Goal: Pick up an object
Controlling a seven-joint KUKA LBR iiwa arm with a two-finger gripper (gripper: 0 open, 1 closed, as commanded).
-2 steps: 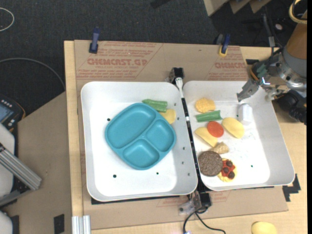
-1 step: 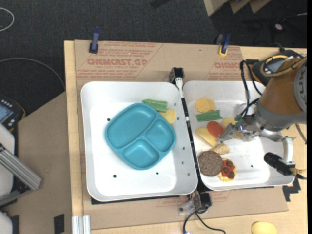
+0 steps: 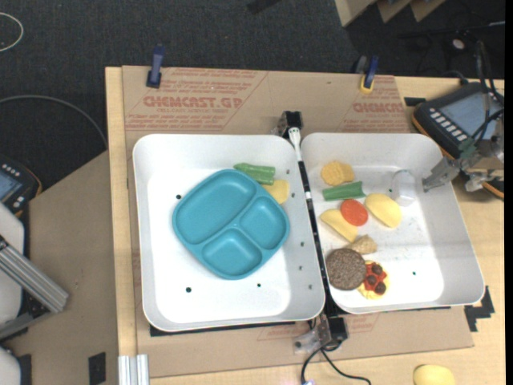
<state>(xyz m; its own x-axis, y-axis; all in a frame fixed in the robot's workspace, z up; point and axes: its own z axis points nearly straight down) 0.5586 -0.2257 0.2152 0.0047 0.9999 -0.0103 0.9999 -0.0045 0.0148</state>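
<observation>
Hand (image 3: 433,180) at the right bin's (image 3: 449,255) right rim, low over the wall; finger state impossible to tell. Nearest inside: yellow lemon-like piece (image 3: 384,211), red tomato (image 3: 354,212), green pod (image 3: 343,190), brown patty (image 3: 346,269). Farther left, in the left bin (image 3: 160,255): blue divided plate (image 3: 231,224), untouched.

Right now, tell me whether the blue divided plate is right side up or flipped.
Right side up. The blue divided plate lies flat in the left bin with its three hollow compartments facing up, nothing in them.
</observation>
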